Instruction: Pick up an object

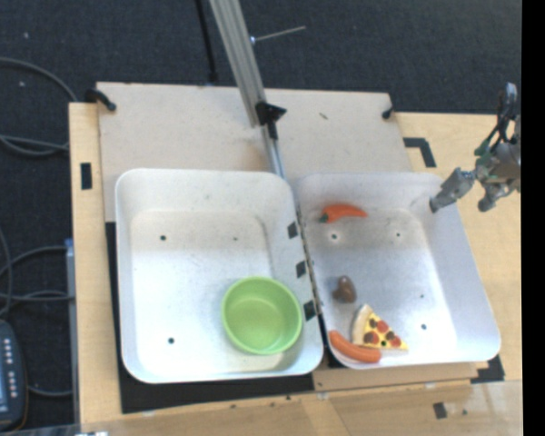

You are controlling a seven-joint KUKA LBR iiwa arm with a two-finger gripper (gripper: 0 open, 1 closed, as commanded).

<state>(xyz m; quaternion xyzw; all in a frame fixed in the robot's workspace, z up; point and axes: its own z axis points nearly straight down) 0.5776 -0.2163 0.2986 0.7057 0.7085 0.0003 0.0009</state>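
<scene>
Fingers [461, 189]: at the right bin's [454, 271] far right rim; state could not be told.
Carrot [343, 213]: left of fingers, lying flat. Likely light, stiff, smooth; best gripped across its middle.
Brown lump [345, 289]: nearer, left.
Pizza slice [378, 331], sausage [354, 348]: nearest corner, touching; awkward.
Green bowl [262, 314]: left bin, well apart.
Obstruction: none seen above carrot.

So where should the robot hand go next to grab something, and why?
Probably leftward and down into the right bin. The gripper hangs at that bin's far right edge, holding nothing, while the carrot, brown lump and pizza slice all lie to its left. The carrot looks nearest.
</scene>
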